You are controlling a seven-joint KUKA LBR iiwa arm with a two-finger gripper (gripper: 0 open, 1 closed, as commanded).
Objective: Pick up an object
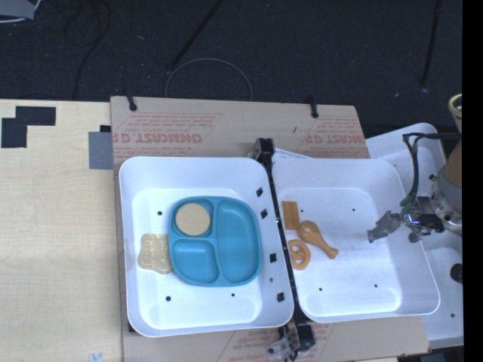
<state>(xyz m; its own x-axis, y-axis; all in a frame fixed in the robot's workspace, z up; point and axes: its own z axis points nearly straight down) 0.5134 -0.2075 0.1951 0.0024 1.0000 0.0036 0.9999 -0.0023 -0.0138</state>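
- the pincer (394, 228) hangs over the right part of the right bin (355, 308), reaching in from the right; i cannot tell how it stands, since its tip is a small grey blur against the white floor, and nothing is seen gripped in it.
- the arm behind it is cut off by the picture's edge; a dark cable (412, 164) loops above the wrist.
- taking the blue tray (234, 240) as landmark: it is a smooth, rounded-corner plastic plate with three compartments, lying in the left bin (143, 179).
- in the tray's upper left compartment sits a flat, round, tan disc (192, 219), like a biscuit or toy patty.
- touching the tray's left edge, on the bin floor, lies a pale, knobbly, roughly square piece (155, 253), like toy bread; its right side seems tucked against or under the tray rim.
- right of the tray, past the black divider clips (273, 225) between the bins, lie three small things close together in the right bin, well apart from the pincer:
- a small tan rectangular block (290, 213), uppermost;
- an orange-tan drumstick-shaped piece (317, 237), bulbous at one end and tapering lower right;
- a pretzel-like ring (299, 254), just below, touching or nearly touching the drumstick piece; its exact form is hard to make out.
- both bins are glossy white, shallow, with rounded corners, resting on brown printed cardboard (226, 130).
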